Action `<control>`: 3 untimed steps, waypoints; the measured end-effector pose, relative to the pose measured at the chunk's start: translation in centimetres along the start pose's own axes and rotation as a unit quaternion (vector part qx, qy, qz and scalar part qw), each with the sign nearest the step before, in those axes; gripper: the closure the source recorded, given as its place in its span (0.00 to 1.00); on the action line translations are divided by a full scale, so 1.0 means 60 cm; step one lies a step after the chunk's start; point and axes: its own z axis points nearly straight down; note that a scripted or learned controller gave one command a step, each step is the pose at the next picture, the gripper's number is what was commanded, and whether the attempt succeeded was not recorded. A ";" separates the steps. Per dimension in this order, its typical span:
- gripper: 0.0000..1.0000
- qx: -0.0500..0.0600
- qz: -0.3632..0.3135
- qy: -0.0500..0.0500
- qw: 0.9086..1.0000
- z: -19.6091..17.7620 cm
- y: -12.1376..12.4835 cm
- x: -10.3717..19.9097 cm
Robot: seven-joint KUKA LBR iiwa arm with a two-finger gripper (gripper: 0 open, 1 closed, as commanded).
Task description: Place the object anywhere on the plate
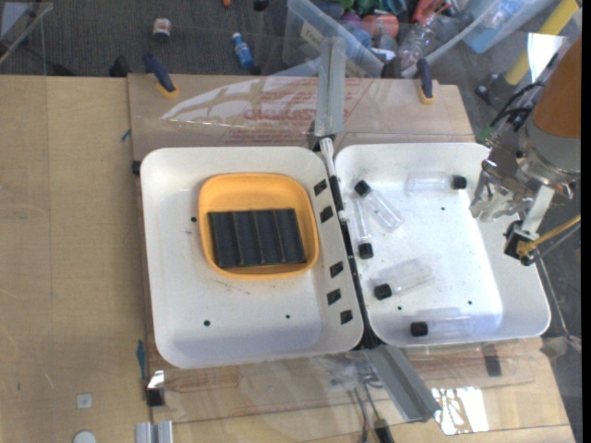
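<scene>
Camera view | square orange plate (259, 197), ribbed black slab (257, 238) | clear vials (380, 212) | jaws' state: cannot tell

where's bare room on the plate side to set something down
The yellow plate is mostly covered by the dark ridged block; only its rim strip above the block is bare. In the left bin, the floor below and left of the plate is open. The right bin is crowded with clear black-capped vials.

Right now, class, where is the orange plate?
In the camera view, the orange plate lies in the left bin, a black ribbed block resting on it, left of the divider.
</scene>
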 end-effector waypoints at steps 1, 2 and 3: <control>1.00 -0.001 0.044 -0.001 0.999 0.031 0.079 0.048; 1.00 -0.002 0.084 -0.001 0.997 -0.018 0.108 0.084; 0.00 -0.001 0.083 -0.001 0.997 -0.017 0.107 0.085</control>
